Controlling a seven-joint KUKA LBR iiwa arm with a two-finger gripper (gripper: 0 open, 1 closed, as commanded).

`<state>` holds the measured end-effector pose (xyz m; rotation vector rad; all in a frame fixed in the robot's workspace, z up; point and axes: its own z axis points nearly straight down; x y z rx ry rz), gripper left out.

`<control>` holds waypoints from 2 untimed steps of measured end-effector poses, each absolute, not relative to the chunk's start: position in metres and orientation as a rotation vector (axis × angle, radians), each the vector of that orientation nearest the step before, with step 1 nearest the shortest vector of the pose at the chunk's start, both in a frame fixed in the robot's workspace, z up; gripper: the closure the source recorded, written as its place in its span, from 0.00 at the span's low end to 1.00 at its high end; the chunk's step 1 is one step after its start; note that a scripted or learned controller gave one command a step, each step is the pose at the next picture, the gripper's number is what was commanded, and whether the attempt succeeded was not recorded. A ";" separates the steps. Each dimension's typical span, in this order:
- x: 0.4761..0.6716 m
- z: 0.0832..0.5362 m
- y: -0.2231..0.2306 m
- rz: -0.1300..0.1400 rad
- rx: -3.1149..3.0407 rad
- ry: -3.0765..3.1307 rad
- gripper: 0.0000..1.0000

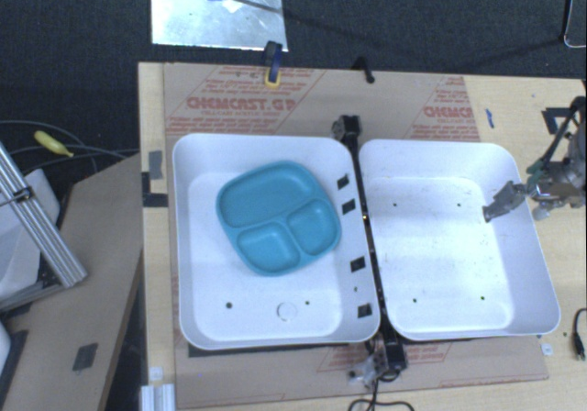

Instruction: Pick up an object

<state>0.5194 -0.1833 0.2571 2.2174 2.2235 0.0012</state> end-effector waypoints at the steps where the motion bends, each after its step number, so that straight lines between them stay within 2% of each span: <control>1: 0.488 0.290 -0.128 0.007 2.210 2.230 0.00; 2: 0.488 0.278 -0.065 0.004 2.210 2.234 0.00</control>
